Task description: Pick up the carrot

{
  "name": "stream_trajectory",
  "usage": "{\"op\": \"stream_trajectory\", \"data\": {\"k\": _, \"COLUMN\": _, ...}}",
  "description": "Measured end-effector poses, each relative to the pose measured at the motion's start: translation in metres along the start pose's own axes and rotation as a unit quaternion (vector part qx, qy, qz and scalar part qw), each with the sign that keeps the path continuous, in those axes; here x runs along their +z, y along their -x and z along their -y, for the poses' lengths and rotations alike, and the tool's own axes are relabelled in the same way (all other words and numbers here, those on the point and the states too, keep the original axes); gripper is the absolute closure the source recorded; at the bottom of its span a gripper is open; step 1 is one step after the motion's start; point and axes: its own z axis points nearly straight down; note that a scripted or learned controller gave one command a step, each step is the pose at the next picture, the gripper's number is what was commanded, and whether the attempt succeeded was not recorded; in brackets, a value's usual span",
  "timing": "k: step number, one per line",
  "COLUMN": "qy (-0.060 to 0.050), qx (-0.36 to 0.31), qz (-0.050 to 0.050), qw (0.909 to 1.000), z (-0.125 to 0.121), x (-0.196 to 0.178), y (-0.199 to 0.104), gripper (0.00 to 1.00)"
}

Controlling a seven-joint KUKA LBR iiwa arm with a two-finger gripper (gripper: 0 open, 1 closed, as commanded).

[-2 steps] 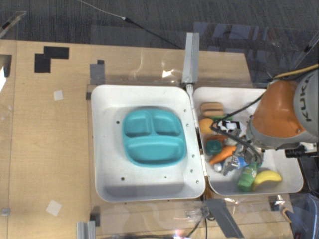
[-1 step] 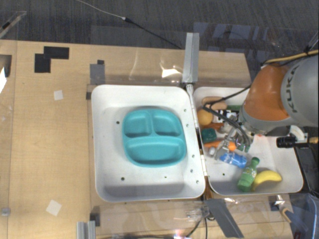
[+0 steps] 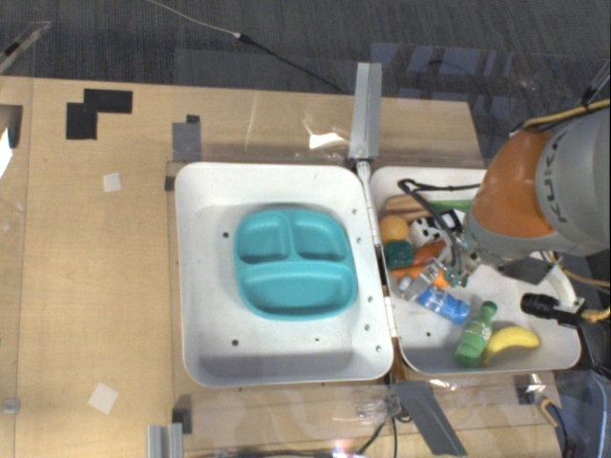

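Two white bins [image 3: 191, 256] are sitting on the bench; the gripper [image 3: 456, 267] is hovering beside the carrot [image 3: 420, 277], finger state unclear.

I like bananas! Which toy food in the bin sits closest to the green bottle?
The yellow banana. It lies right against the green bottle at the bin's near edge, while the carrot and orange sit farther back.

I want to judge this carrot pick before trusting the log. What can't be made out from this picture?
- Gripper: in the camera view, the arm's orange band covers most of it, so its state is unclear.
- Carrot: small, packed among other items at the right bin's left side; whether it is gripped cannot be told.
- Items under the arm: hidden.
- Blue packet: label too small to read.
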Motion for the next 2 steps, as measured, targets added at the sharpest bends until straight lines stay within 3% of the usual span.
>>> {"op": "stream_trajectory", "data": {"k": 1, "qy": 0.004, "qx": -0.005, "qz": 0.004, "qw": 1.0000, "z": -0.004, "x": -0.013, "y": 0.001, "gripper": 1.00}}
{"op": "stream_trajectory", "data": {"k": 2, "qy": 0.002, "qx": 0.056, "qz": 0.000, "qw": 0.9984, "z": -0.087, "x": -0.100, "y": -0.019, "gripper": 1.00}}
